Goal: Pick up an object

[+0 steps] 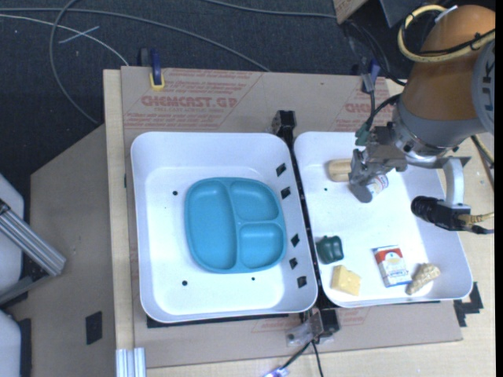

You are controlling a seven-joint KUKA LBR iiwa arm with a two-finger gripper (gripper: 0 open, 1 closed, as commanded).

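Observation:
My gripper (pixel 363 185) hangs low over the upper middle of the right bin (pixel 440 242), reaching in from the right. A tan cylinder (pixel 338 170) lies just to its left, close to the gripper body. A small white and reddish thing (pixel 380 184) peeks out at the gripper's right side, and whether it is held I cannot tell. Along the bin's front lie a dark green piece (pixel 330 248), a yellow wedge (pixel 346 280), a red and white box (pixel 390 264) and a tan lumpy piece (pixel 424 277).
The left bin (pixel 157 179) holds a blue divided plate (pixel 234 225) at its middle. A black divider strip (pixel 295 203) runs between the two bins. Cables lie on the dark floor behind the bench.

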